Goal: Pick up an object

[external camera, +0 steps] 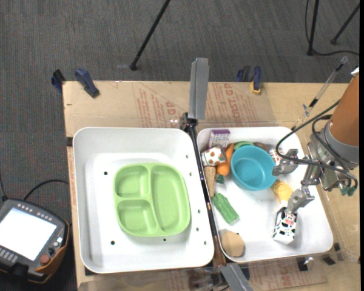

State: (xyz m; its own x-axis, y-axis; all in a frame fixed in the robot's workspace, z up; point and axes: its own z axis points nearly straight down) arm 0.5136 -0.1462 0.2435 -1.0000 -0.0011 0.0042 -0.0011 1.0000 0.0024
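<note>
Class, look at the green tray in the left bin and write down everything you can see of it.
The green tray is a pale lime, rounded-rectangle plate that looks like smooth plastic. Raised ridges split it into three compartments: two smaller ones on its left side, one above the other, and one long one on its right. It lies flat, right way up and slightly turned, near the middle of the left bin, resting on the bin's floor. Nothing lies in it or touches it.

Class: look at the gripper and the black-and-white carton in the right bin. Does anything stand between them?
Nothing visible does. The gripper hangs directly above the black-and-white carton near the right bin's right side. The yellow piece and blue bowl lie to the left, off that path.
</note>
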